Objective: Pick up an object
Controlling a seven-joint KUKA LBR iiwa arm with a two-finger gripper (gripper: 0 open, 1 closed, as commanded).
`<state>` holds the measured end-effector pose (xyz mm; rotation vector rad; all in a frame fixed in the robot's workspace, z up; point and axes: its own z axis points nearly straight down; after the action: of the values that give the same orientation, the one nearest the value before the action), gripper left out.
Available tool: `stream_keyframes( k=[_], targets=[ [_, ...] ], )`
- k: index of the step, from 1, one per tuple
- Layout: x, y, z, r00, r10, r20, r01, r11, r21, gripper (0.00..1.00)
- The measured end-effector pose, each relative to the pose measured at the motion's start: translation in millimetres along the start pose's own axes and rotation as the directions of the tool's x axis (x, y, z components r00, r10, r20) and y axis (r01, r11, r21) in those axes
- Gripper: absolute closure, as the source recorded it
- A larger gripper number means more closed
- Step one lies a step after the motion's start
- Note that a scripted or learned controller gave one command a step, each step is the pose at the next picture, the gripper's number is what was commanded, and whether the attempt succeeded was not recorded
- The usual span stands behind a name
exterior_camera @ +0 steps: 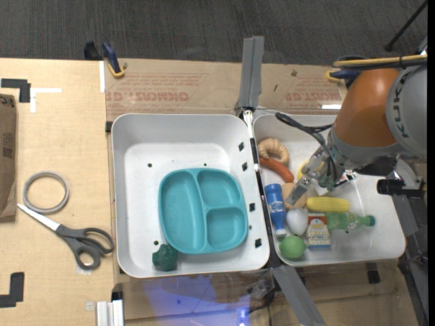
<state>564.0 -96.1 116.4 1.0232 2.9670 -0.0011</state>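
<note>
My gripper (314,175) hangs low in the right bin (380,246), under the grey arm with its orange band (367,107). Just below it lie a tan wedge (296,194) and a yellow corn-like piece (327,204). To its left sit a twisted tan pastry (274,148), an orange sausage shape (277,168) and a blue tube (274,206). A white egg (296,220), a green ball (293,247), a small carton (317,231) and a green bottle (348,221) crowd the bin's near side. Nothing visibly rests in the gripper.
The left bin (129,148) holds a teal divided plate (202,210) and a dark green lump (164,257). On the bench to the left lie scissors (71,236), a tape roll (45,192) and a brown bag (7,155).
</note>
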Motion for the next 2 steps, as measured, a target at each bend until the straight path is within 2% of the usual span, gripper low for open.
stream_keyframes(
  k=[1,2],
  targets=[
    [-33,21,20,0.998,0.067,0.006,-0.067,0.998,0.0,0.0],
    [-16,0,20,0.982,0.191,0.003,-0.191,0.982,-0.005,0.0]
  ],
)
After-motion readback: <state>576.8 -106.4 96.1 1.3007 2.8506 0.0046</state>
